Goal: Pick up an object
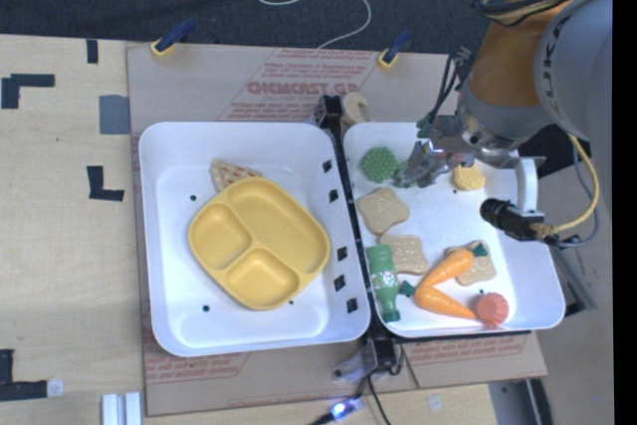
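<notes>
**Tool low in the right bin, beside the green piece**

The tool (pixel 416 166) hangs low over the right bin (pixel 532 264), just beside a green broccoli-like piece (pixel 378 163) and near a small yellow piece (pixel 468 178). Whether it is released or clenched cannot be told. Bread slices (pixel 383 210), a green bottle (pixel 382 280) and carrots (pixel 444 286) lie nearer the front. The left bin (pixel 164 214) carries a yellow divided tray (pixel 259 242).

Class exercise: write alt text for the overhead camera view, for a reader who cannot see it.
A grey and orange robot arm lowers its pincer into the right bin, beside a green toy vegetable, above bread slices, a green bottle and carrots. The left bin holds a yellow divided tray.
</notes>
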Tool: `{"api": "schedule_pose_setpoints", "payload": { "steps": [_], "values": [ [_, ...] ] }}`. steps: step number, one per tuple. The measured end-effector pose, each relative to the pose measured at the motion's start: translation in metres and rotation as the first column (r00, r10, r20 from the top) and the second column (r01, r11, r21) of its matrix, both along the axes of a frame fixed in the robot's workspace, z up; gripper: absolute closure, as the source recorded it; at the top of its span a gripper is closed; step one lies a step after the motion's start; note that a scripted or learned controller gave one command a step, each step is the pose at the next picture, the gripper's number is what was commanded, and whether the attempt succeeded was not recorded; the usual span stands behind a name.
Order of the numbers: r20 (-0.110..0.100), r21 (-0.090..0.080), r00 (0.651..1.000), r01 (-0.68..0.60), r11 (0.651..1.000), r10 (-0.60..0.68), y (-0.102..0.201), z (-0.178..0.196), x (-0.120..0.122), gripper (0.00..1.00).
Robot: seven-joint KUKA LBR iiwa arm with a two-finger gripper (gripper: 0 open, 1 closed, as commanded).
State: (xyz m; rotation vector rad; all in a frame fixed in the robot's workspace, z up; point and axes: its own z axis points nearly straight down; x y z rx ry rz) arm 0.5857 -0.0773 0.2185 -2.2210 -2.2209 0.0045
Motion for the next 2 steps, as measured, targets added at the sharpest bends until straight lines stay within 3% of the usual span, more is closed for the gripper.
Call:
{"api": "schedule_pose_setpoints", "payload": {
  "steps": [1,2],
  "values": [
    [0.000,0.000,1.000,0.000,1.000,0.000,0.003,-0.002,-0.007,1.00],
    [0.002,0.002,1.000,-0.002,1.000,0.002,0.008,0.016,0.001,1.00]
  ]
}}
